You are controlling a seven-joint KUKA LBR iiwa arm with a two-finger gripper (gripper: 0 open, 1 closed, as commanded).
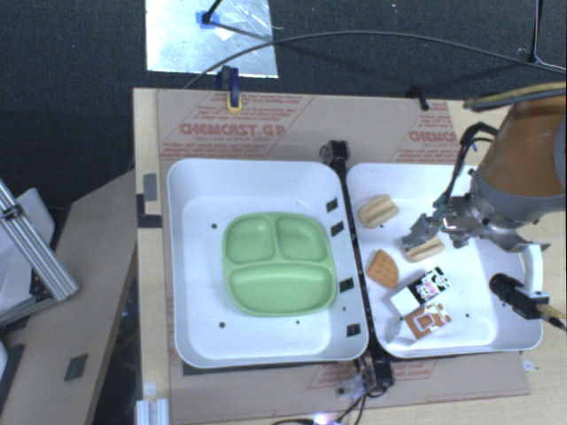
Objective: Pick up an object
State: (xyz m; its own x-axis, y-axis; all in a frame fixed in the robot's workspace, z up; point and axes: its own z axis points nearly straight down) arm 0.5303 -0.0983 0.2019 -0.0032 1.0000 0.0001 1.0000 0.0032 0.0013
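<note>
Camera view: I take the green divided plate (279, 264) in the left bin (190, 237) as my landmark. Right of it, across the bin divider, lie a bread roll (376, 211), a tan wedge (384, 269), a pale block (425, 251) and a black-and-white carton (420, 292). My hand (421, 235) hangs directly over the pale block; whether it is spread or pressed together I cannot tell. I judge a straight, centred descent best, avoiding the carton.

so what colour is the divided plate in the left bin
Light green divided plate, clearest in the camera view.
</note>
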